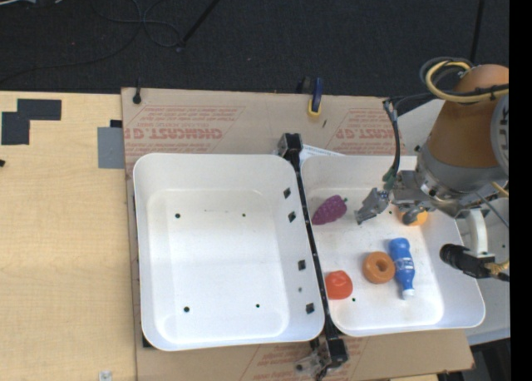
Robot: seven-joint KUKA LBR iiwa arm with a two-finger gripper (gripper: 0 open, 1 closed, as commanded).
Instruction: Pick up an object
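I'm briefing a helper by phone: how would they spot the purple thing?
Find the right-hand white bin. The purple grape bunch lies near its left wall, at the far end. It is the one purple, bumpy item; its neighbours are orange, red or blue.

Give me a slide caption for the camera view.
Gripper hovers in right bin near purple grapes.

You have two white bins: the left bin (216,246) dotted with a few small black marks, the right bin (432,309) plain white. In the right one: a purple bumpy piece (329,210), an orange-brown ring (379,268), a blue bottle (402,264) with a white cap, a red-orange cup (338,284), and a yellow-orange bit (413,216). Tan cardboard (241,126) carries red print. The table (58,246) is pale wood with black and grey patches. The arm (465,134) shows orange over grey; the tool (371,205) is grey.
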